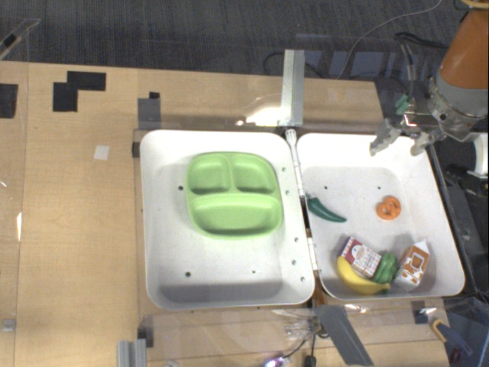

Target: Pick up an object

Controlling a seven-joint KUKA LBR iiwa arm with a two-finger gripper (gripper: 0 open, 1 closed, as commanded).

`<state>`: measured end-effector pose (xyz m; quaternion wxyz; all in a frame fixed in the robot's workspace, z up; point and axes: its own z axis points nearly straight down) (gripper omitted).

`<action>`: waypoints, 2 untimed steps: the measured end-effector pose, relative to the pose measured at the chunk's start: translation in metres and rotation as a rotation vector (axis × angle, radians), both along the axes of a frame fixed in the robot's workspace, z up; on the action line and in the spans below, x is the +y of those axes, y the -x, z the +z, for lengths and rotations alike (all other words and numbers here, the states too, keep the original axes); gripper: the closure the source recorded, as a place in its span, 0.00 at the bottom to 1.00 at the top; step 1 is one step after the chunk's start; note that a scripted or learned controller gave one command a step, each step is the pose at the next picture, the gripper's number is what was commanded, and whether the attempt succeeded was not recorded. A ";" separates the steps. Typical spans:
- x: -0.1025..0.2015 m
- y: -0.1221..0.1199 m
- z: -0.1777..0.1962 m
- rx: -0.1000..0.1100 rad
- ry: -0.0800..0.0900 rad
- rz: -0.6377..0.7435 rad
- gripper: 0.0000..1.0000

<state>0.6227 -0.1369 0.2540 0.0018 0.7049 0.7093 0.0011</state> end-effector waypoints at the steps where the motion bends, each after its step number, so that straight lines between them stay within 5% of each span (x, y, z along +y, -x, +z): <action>1: 0.008 0.004 0.079 -0.002 0.000 -0.153 0.00; 2: 0.005 0.030 -0.057 0.003 -0.001 -0.190 0.00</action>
